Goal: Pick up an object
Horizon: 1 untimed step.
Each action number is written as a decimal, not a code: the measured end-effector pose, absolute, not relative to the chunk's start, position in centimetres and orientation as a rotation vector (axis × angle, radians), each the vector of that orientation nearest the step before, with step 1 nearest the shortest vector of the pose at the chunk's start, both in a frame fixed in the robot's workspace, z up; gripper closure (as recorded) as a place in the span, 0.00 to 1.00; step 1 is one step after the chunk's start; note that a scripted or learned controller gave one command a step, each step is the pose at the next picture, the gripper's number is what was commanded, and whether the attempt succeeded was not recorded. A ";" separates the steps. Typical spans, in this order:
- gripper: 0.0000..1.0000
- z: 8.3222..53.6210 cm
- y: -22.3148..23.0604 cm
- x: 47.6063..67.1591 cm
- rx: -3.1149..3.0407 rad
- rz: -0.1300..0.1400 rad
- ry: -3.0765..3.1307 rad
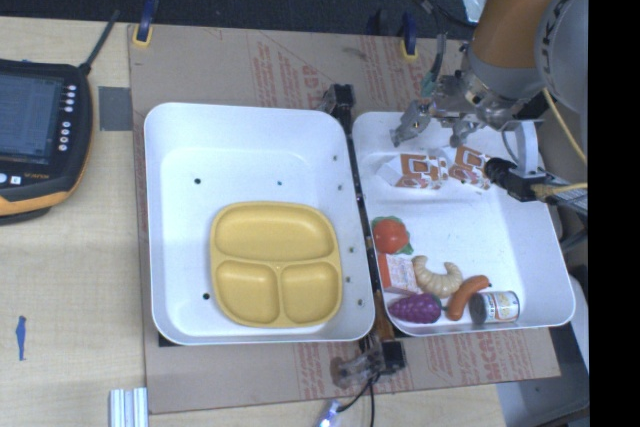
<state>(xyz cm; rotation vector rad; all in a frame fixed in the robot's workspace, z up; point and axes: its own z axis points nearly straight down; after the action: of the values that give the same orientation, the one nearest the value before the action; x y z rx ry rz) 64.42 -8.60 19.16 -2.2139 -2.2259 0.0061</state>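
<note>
Nearest you, along the front edge of the right bin, lie a purple grape cluster, an orange sausage and a small can on its side, the sausage's lower end just beside the can. Just behind them you see a pale croissant-shaped piece resting by a small packet, and a red tomato near the bin's left wall. In the left bin, a yellow divided tray sits toward the front, with three compartments.

Farther back in the right bin, a clear bag with orange-and-white print lies flat against the far wall. Your jaws hang directly above that bag, spread apart with nothing between them; whether the fingertips touch the bag you cannot tell. The grey arm with its orange band comes in from the right behind it.

On the counter, well to the left of both bins, rests an orange-edged control pendant.
</note>
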 end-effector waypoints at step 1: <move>0.00 22.2 -9.8 62.9 -2.217 0.003 -2.224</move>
<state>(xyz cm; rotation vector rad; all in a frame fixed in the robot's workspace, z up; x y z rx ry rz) 62.90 -9.81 22.20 -2.2174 -2.2244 0.0032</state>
